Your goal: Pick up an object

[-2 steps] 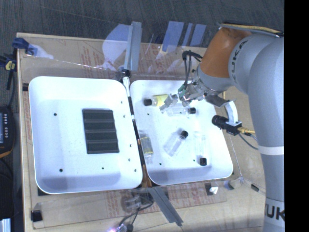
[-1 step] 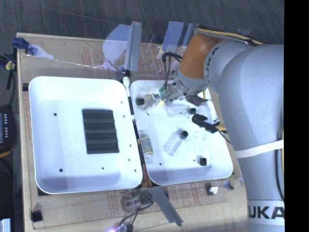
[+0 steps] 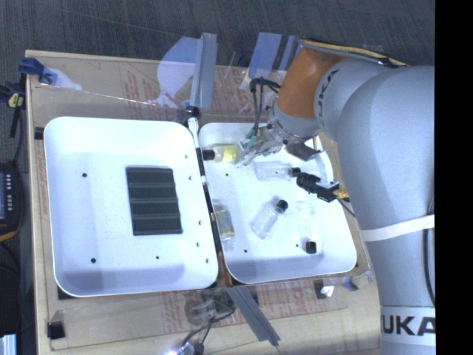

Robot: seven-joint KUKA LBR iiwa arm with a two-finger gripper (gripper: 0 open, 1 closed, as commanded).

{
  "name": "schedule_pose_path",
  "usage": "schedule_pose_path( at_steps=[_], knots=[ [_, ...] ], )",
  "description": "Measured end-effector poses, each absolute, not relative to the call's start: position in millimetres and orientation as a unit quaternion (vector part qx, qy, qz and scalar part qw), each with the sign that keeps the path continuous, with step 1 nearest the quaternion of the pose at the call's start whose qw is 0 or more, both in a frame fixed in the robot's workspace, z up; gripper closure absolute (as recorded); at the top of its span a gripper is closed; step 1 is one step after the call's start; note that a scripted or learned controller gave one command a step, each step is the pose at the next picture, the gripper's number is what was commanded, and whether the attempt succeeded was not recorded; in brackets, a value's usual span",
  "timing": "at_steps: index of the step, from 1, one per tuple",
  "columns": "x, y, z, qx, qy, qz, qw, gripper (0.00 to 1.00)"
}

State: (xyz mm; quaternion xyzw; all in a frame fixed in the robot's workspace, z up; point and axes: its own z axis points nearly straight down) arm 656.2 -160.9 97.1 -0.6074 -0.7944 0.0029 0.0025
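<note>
The grey arm with the orange band [image 3: 347,102] is reaching low over the far end of the right shallow white bin [image 3: 336,261], likely to grasp there. Its pincer [image 3: 255,145] is hanging beside the yellowish clear bottle [image 3: 225,153]; I cannot tell its state. Nearer lie the clear plastic bottle with black cap [image 3: 267,217] and the small black cap [image 3: 310,248].

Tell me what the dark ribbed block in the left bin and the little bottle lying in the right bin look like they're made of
The dark ribbed block looks like matte rubber or foam: dull black, no glare. The little bottle looks like clear plastic or glass with a black cap: the white bin shows through.
</note>
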Motion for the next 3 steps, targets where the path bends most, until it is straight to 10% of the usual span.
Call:
schedule_pose_path(
  at_steps=[1,2,3],
  knots=[
    [656.2,-160.9,97.0,-0.607,-0.794,0.0029,0.003,0.0],
    [655.8,-118.8,92.2,-0.604,-0.797,0.0037,0.0,0.0],
    [652.7,-130.2,98.1,-0.605,-0.796,0.0135,-0.003,1.0]
  ],
)
